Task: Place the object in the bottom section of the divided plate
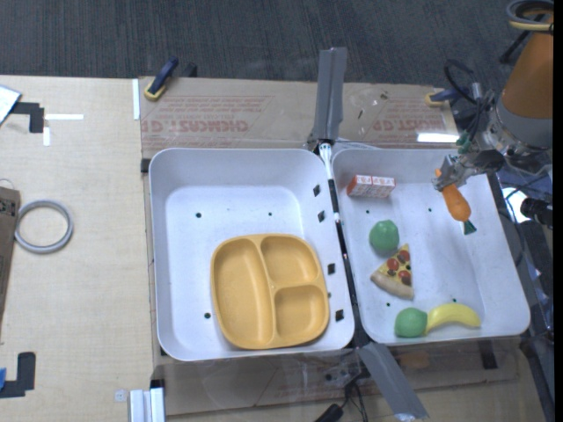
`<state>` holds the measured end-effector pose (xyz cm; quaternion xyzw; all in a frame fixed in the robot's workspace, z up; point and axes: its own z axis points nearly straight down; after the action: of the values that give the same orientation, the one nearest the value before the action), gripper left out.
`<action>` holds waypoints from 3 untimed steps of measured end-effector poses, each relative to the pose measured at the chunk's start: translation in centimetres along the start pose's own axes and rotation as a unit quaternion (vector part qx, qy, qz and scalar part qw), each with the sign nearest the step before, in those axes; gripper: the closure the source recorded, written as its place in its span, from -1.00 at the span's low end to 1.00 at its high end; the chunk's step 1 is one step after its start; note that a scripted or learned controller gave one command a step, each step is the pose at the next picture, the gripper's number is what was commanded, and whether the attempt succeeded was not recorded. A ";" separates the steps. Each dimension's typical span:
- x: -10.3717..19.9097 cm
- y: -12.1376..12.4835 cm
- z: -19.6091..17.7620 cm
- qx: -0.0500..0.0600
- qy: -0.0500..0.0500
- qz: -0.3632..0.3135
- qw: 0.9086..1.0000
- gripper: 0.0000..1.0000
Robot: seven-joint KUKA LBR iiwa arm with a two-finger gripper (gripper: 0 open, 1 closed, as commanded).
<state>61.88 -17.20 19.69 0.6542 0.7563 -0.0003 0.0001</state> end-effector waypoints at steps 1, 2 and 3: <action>1.4 -2.3 -7.4 0.000 0.000 0.088 0.996 1.00; 1.4 -2.2 -7.4 0.001 0.000 0.088 0.996 -1.00; 7.0 -3.4 -12.4 0.001 0.000 0.107 0.994 -1.00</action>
<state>57.55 -10.74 32.08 0.7314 0.6820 -0.0009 0.0000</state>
